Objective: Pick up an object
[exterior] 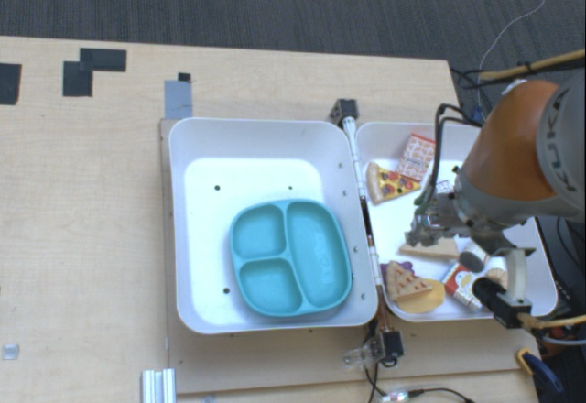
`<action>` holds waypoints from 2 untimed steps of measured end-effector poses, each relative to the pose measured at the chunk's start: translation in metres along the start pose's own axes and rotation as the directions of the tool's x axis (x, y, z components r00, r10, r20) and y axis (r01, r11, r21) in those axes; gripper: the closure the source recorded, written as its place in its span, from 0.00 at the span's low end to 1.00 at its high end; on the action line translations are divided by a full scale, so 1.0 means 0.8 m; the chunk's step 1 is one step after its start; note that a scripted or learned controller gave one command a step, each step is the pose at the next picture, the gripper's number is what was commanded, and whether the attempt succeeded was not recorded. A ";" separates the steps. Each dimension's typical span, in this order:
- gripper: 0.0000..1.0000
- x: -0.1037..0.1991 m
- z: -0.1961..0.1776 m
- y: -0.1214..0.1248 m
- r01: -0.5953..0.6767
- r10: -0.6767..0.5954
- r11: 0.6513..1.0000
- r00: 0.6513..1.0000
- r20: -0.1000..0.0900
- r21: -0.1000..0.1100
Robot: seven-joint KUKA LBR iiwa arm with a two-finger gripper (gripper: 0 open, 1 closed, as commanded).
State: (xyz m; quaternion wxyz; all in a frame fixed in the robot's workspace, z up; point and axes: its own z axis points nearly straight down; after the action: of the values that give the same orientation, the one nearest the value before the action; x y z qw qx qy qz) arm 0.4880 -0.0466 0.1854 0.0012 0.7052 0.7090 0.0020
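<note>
My end effector [428, 232] hangs low over the right bin [385, 137], near the bin's centre, with my grey arm and its orange band [508, 149] reaching in from 3 o'clock. I cannot tell how it is set, since my wrist hides it from above, and I see nothing held in it. The things to pick lie around it in this bin. A pizza slice [392, 182] lies at 11 o'clock from my end effector, near the bin's left wall. A red-and-white carton [417, 155] sits at 12 o'clock, just beyond the slice. A pale wooden block [434, 251] lies just beside my end effector at 6 o'clock; I cannot tell whether they touch. A second pizza slice [405, 282] rests on a yellow disc [423, 300] at 7 o'clock, by the bin's near wall. A small red-and-white thing [461, 287] lies at 5 o'clock, partly under my arm. At 9 o'clock, the left bin [197, 236] holds a blue divided plate [290, 256]. Both bins stand on the pale wooden surface [82, 236].
</note>
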 end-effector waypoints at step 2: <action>0.00 -0.073 0.111 0.002 -0.001 0.001 1.000 1.000 0.005 -0.008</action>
State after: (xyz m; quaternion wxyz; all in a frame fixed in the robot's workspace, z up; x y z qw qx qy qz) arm 0.4903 -0.1045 0.0962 0.0058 0.7057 0.7085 0.0034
